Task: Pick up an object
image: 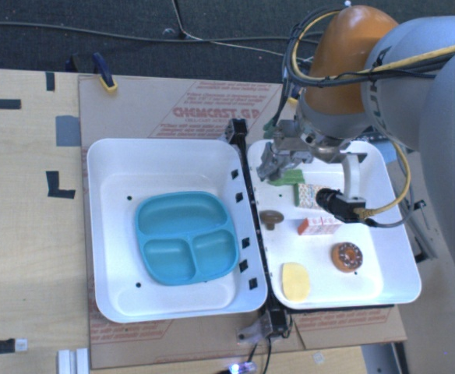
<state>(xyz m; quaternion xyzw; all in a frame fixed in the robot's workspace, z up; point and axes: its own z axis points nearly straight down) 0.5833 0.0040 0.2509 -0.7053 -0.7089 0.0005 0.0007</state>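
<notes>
Hovering at the right bin's [383,283] far left corner, gripper [273,167] sits above a flat green piece [292,177]; finger state cannot be told; donut [347,256] lies nearer.

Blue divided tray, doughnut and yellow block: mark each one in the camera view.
Blue divided tray [187,237], camera view, on the ridge between its compartments.
Doughnut [347,256], camera view, on its frosted top.
Yellow block [295,280], camera view, on the middle of its upper face.

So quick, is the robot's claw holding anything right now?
Gripper: low at the far end of the right white bin, above a green object; grip state cannot be told.
</notes>
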